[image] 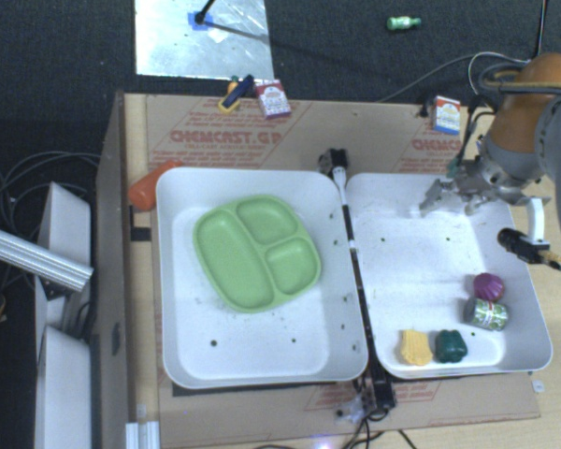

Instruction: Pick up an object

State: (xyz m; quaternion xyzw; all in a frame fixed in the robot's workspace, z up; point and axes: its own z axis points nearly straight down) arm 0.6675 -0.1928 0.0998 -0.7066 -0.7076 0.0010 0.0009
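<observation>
White rt bin [421, 251] mid open, hand [446, 195] far edge

1. Arm [533, 120] comes in from the right edge, grey w/ orange band at the top, bent down toward lower left.
2. Wrist tilted, pointing left and down.
3. Gripper [437, 197] low at the arm's left end, nothing visible between its fingers.
</observation>
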